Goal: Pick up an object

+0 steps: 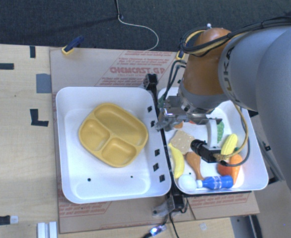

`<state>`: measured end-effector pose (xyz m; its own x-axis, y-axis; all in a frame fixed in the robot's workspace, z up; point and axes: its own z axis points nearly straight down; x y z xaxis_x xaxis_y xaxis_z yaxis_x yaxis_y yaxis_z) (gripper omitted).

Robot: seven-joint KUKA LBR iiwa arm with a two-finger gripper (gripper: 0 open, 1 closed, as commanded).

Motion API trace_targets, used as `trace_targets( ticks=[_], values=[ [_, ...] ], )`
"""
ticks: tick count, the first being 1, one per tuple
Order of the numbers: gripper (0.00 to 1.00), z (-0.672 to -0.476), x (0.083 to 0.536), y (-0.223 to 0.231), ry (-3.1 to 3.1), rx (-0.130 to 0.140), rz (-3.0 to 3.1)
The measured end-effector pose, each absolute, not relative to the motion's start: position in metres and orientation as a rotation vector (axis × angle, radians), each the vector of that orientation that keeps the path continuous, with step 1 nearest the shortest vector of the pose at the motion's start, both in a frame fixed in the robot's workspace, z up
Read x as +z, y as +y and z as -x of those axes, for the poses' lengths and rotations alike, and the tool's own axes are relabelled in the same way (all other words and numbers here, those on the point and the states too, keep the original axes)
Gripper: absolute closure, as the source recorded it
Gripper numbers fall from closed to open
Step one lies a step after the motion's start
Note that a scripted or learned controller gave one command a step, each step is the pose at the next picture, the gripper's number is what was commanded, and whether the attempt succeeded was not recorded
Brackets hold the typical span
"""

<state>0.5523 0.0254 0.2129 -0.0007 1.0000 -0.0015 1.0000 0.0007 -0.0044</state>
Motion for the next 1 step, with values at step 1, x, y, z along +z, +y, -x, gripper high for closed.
trace_targets(
  ticks=[1],
  values=[
    [1.0,-0.5595,0.2213,0.0195,-2.222,0.002,2.219]
  ],
)
